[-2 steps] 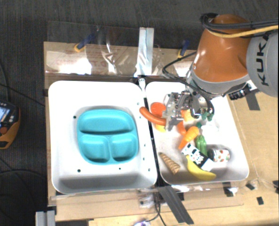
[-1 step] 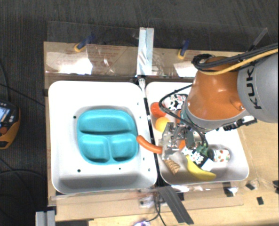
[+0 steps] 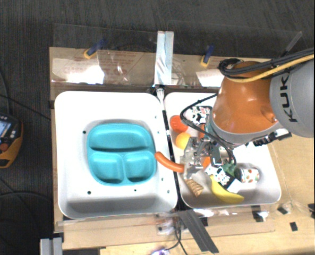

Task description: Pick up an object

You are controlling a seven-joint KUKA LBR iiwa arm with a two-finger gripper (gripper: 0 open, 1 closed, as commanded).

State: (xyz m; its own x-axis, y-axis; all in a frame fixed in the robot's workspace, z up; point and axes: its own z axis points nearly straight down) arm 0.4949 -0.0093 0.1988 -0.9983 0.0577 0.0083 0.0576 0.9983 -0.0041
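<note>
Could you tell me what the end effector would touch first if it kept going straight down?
Probably the carrot lying across the divider; the end effector hangs beside its right end, though depth is unclear.

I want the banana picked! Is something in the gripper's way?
Partly, it seems. A black-and-white toy lies over the banana's upper end, just under the gripper; the banana's lower part lies bare.

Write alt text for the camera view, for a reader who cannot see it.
A grey and orange robot arm reaches down into the right white bin, its hand among small toys including a yellow banana. The left white bin holds a turquoise divided tray; an orange carrot lies across the divide.
</note>
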